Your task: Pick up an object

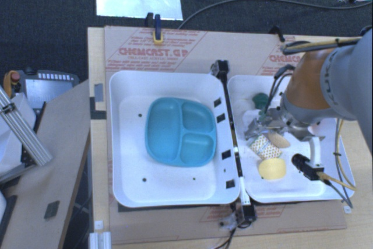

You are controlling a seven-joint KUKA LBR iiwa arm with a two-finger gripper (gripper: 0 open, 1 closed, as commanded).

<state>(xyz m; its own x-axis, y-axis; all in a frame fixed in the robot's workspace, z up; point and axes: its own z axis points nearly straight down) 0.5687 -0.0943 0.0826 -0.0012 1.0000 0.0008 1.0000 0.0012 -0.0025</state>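
- The grey arm [344, 76] with its orange band [306, 84] reaches in from the right and hangs low over the right bin [291, 192].
- The tool [263, 124] sits among the objects near the middle of that bin; whether it is wide or narrow cannot be told, and nothing can be seen held in it.
- Just below the tool lies a patterned, speckled object [267, 150], and touching its lower right side is a yellow round object [272, 169].
- A tan oblong object [278, 139] lies just beside the speckled one, close under the wrist.
- A dark green object [260, 100] sits toward the bin's far side, above the tool.
- The left bin [125, 143] holds a blue divided plate [179, 131], lying flat near its centre.
- Both bins rest side by side on the worktop [192, 46], on a sheet printed with red lettering.
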